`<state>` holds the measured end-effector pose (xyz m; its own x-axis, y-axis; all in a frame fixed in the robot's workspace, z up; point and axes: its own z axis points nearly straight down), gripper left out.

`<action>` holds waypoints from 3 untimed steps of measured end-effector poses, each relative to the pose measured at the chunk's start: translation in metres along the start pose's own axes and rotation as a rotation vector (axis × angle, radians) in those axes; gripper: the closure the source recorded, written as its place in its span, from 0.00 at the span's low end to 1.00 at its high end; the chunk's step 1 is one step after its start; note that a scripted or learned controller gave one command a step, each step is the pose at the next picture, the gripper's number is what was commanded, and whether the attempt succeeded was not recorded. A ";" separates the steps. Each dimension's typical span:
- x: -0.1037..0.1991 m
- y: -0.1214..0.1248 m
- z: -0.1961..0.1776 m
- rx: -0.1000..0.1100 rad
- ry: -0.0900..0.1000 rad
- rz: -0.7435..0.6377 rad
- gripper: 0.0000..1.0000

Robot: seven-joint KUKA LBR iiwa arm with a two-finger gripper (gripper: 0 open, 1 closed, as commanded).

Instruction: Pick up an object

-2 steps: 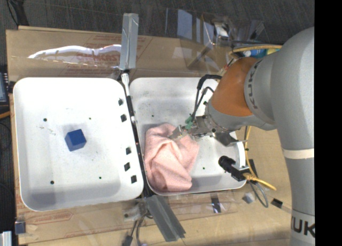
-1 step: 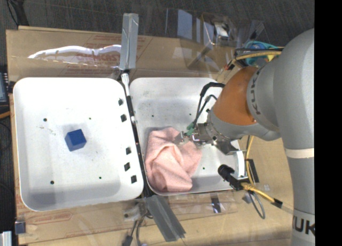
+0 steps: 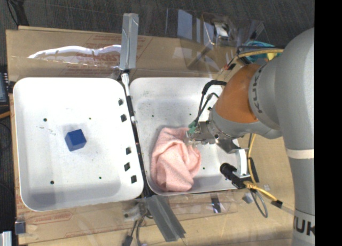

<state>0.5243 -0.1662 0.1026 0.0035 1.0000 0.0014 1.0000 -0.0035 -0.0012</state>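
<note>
A crumpled pink cloth (image 3: 172, 162) lies in the right bin (image 3: 160, 98), toward its front. My gripper (image 3: 193, 134) is down at the cloth's upper right edge, touching or just over it, with the grey arm and orange band behind it to the right. A small blue cube (image 3: 75, 139) sits in the left bin (image 3: 32, 101), left of its middle, far from the gripper.
A grey divider bar (image 3: 130, 42) runs between the two bins at the back. Cables and a black fitting (image 3: 230, 173) hang near the right bin's front right corner. Cardboard lines the bench around the bins.
</note>
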 end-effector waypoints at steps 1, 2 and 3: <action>0.000 0.000 0.000 0.000 -0.001 0.000 0.00; 0.007 0.002 0.010 0.001 0.000 -0.121 0.00; 0.007 0.003 0.000 0.002 0.001 -0.122 1.00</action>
<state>0.5272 -0.1591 0.1026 -0.1185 0.9930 0.0025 0.9929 0.1185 -0.0028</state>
